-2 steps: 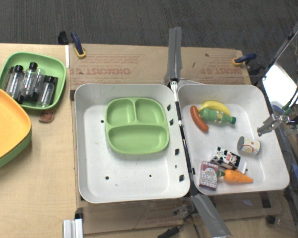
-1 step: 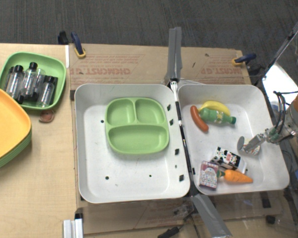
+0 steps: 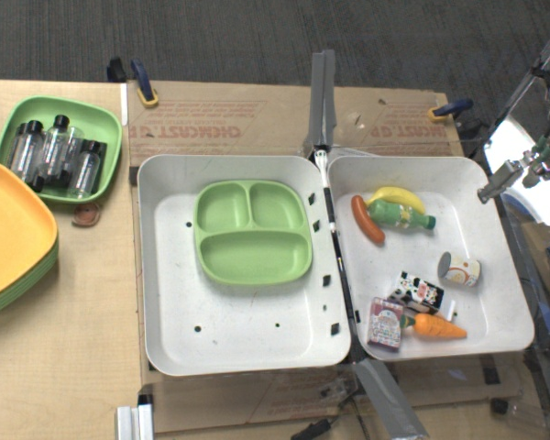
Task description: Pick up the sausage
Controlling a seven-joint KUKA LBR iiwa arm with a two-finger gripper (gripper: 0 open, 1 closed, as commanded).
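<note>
Lying in the right bin (image 3: 495, 246), toward its left wall and in the far half: one sausage (image 3: 368, 220), orange-red, short and rounded at both ends, set at a slant with its far end nearer the divider between the bins.

Handling, by judgement: a toy piece, likely light and stiff, with a smooth, possibly slippery skin. Best taken across its narrow width at mid-length, fingers closing square to its long axis; the side facing the left wall is free, the other side is crowded.

Adjacent: a green bottle (image 3: 401, 214) lying on its side, its base just beside or touching the sausage; a banana (image 3: 396, 196) behind the bottle, toward the far wall.

Further off, near the front edge of the same bin: a small white cup (image 3: 461, 269) on its side, a black-and-white carton (image 3: 421, 291), a pink carton (image 3: 386, 324), a carrot (image 3: 437, 328).

Left bin (image 3: 165, 273): one green divided plate (image 3: 253, 231).

Gripper (image 3: 497, 181): at the right bin's far right corner, above the rim, well apart from the sausage; holds nothing; whether spread or closed cannot be told.

Status: pick not yet begun.
</note>
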